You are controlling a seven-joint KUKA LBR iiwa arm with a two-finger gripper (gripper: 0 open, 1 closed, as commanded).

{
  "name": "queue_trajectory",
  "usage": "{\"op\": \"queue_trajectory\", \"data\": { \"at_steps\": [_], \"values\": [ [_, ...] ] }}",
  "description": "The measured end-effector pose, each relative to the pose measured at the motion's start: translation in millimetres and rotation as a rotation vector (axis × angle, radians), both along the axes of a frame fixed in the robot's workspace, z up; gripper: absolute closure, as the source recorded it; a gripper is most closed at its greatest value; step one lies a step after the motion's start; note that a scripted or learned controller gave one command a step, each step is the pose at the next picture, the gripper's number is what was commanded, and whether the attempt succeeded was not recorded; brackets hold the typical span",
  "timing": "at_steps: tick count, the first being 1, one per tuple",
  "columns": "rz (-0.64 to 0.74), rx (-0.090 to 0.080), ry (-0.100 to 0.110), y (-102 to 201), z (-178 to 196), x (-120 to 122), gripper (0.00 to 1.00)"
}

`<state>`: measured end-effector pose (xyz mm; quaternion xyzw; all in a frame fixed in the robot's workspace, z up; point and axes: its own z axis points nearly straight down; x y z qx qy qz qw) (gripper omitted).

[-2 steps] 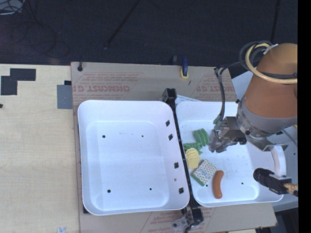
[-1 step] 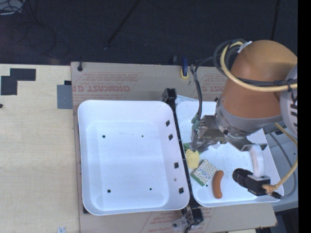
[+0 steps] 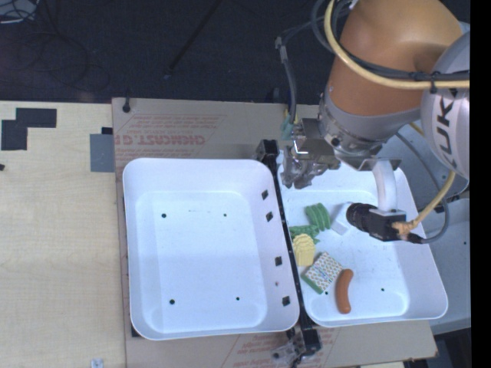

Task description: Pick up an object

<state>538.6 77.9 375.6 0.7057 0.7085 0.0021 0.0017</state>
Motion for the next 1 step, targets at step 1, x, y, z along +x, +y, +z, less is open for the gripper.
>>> {"op": "queue_trajectory", "data": {
  "at_steps": [1],
  "values": [
    [-0.002, -0.001, 0.011, 42.8, 9.5, -64.9, 1.00]
  ]
}}
